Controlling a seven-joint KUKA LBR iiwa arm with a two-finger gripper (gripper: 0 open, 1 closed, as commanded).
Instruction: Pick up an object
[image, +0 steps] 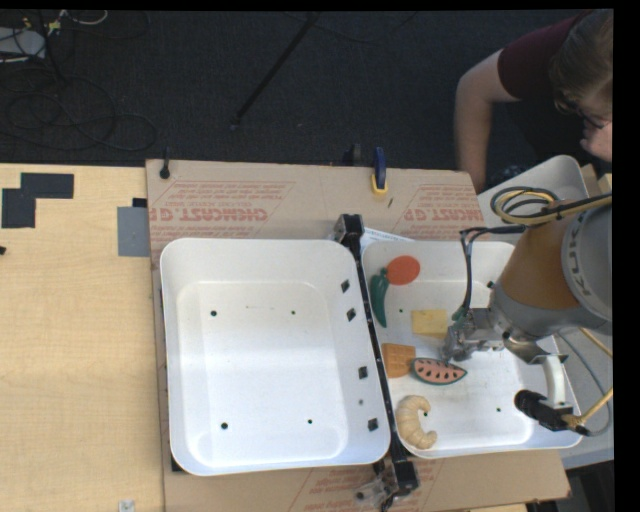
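Observation:
The right bin (480, 425) holds several toy foods. A red tomato (403, 270) lies at the back, with a green pepper (380, 295) left of it by the divider. A pale yellow cheese block (430, 321) sits mid-bin, an orange wedge (398, 359) lies below it, and a watermelon slice (439, 372) is right of the wedge. A tan croissant (416, 421) rests near the front left corner. My gripper (459, 345) hangs low over the bin, just above the watermelon slice's right end and right of the cheese. Its fingertips are hard to make out.
The left bin (260, 355) stands beside the right one, with a black divider clamp (365, 320) between them. Both sit on a cardboard sheet (260, 205). A person (540, 70) leans in at the back right. Cables (525, 205) loop above my arm.

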